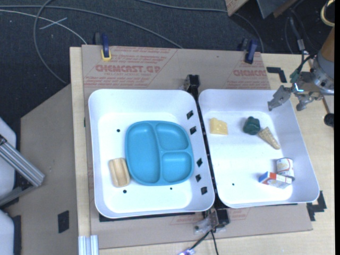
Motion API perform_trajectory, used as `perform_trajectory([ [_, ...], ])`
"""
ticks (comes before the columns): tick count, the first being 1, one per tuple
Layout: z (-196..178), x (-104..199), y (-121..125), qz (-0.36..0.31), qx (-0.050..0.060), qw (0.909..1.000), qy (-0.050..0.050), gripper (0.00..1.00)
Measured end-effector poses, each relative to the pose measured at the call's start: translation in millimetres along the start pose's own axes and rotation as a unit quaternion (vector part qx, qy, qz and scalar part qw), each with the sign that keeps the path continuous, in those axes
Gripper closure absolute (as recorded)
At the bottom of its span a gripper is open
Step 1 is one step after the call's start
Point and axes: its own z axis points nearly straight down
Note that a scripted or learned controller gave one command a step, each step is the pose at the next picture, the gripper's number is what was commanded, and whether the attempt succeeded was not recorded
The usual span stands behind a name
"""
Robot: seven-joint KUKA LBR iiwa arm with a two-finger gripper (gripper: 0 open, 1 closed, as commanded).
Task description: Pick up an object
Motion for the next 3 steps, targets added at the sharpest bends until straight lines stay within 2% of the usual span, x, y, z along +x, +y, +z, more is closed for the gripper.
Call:
perform_trajectory([
  [1, 49.3, -9.6, 2.3, 0.000, -0.001, 1.0000, 0.000, 0.00],
  [2, 100.1, -9.9, -6.3, 0.000, -0.003, 1.0000, -0.001, 0.00],
  [3, 86.3, -10.4, -4.5, 0.000, -0.006, 1.0000, -0.002, 1.00],
])
